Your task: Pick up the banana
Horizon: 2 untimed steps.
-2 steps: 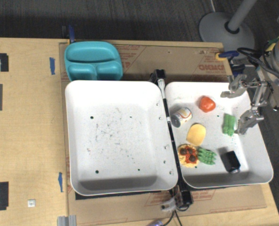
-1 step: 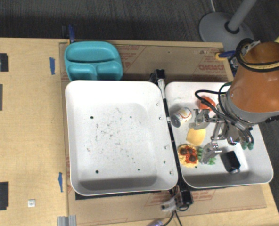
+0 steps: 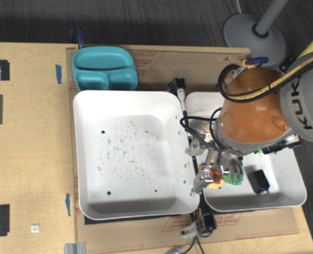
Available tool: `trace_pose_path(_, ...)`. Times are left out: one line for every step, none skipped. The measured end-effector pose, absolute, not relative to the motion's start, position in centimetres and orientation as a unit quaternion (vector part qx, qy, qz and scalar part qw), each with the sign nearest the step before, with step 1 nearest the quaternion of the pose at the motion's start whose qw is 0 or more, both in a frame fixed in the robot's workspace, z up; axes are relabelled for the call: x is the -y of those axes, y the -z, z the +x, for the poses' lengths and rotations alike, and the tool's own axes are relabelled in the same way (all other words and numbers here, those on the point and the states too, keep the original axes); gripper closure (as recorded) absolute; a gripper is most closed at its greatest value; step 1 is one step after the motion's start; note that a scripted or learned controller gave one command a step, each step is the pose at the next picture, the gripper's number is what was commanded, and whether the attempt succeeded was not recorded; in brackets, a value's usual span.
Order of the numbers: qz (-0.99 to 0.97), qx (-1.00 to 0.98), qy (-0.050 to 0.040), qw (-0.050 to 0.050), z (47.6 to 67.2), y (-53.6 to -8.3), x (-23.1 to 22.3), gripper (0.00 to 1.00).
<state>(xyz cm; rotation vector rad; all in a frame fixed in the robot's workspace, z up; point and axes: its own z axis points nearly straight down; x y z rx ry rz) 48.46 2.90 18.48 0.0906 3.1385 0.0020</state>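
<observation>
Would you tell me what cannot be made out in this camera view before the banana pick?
- Right bin floor, camera view: mostly covered by the arm, so where the banana lies cannot be told.
- Green thing and orange thing beside the gripper, camera view: too small to identify.

Fixed camera above bench (image 3: 29,157), slanting down on both bins (image 3: 126,95).

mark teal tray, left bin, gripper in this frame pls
teal tray (image 3: 104,71): camera view, ridge between its compartments.
left bin (image 3: 127,142): camera view, bare floor near the middle.
gripper (image 3: 212,176): camera view, its lower tip end.
</observation>
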Motion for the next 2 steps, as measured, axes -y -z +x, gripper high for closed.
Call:
trace_pose_path(0.112,-0.994,-0.0007,0.002,48.0,-18.5,-9.1,0.00)
trace_pose_path(-0.012,-1.000,-0.0006,0.001,48.4,-8.6,-13.5,0.00)
